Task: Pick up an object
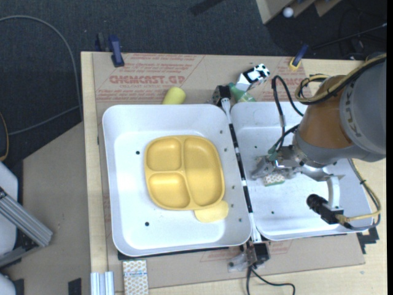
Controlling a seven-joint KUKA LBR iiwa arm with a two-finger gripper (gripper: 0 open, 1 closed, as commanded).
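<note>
The gripper [268,168] sits low in the right bin [270,220], over a small pale object [273,178] lying near that bin's left wall; whether the fingers are open or closed I cannot tell, since wrist and cables hide them. To grasp well, the fingers should straddle the object squarely before closing, clear of the wall; the yellow divided plate [184,171] rests in the left bin [123,165].

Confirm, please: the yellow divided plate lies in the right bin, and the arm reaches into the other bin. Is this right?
Not quite. The camera view shows the yellow divided plate in the left bin, and the arm reaches into the other bin, the right bin.
</note>
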